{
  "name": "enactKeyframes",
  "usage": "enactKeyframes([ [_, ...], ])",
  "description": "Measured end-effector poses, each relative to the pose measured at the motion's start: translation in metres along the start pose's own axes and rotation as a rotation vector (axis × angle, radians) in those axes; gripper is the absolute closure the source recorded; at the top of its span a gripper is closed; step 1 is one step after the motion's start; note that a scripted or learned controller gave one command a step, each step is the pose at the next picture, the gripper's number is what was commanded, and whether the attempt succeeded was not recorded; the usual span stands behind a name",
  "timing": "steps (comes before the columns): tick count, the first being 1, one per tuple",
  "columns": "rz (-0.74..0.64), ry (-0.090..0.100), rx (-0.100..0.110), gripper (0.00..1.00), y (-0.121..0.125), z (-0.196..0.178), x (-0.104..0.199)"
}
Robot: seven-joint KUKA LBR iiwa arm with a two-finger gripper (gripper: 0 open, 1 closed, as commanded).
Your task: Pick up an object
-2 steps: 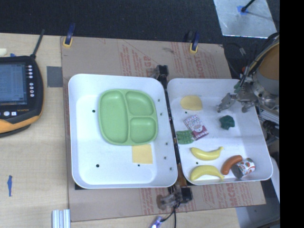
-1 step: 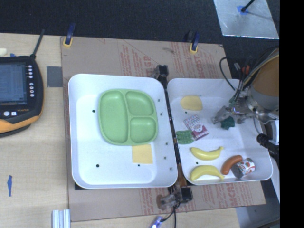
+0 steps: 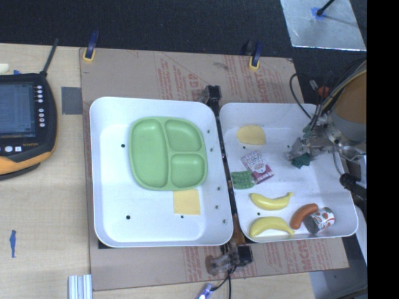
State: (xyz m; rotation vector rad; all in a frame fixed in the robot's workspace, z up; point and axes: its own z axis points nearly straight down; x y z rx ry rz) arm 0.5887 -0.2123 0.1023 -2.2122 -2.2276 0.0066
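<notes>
- My hand (image 3: 303, 156) sits low in the right bin (image 3: 282, 114), near its right wall, reaching in from the right with the orange-banded arm (image 3: 350, 104) above it.
- A small dark green object (image 3: 302, 161) lies right at my fingertips; I cannot tell whether it is between them, nor how far apart they are.
- In the same bin lie a pale yellow round piece (image 3: 251, 134) near the top, a pink-and-white packet (image 3: 256, 165) touching a green packet (image 3: 242, 179), a banana (image 3: 270, 200), a second yellow fruit (image 3: 270, 227), a sausage (image 3: 303, 214) and a small red-and-white can (image 3: 322, 220).
- The left bin (image 3: 109, 167) holds a green divided plate (image 3: 168, 152), with a yellow square slice (image 3: 186, 202) just below it.
- A handheld control pendant (image 3: 24, 122) rests on the desk (image 3: 43, 229) at far left.
</notes>
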Motion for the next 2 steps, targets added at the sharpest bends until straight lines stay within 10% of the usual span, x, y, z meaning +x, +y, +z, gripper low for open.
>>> enactKeyframes([
  [2,0.003,0.002,-0.003,1.0,0.059,-0.117,0.108],
])
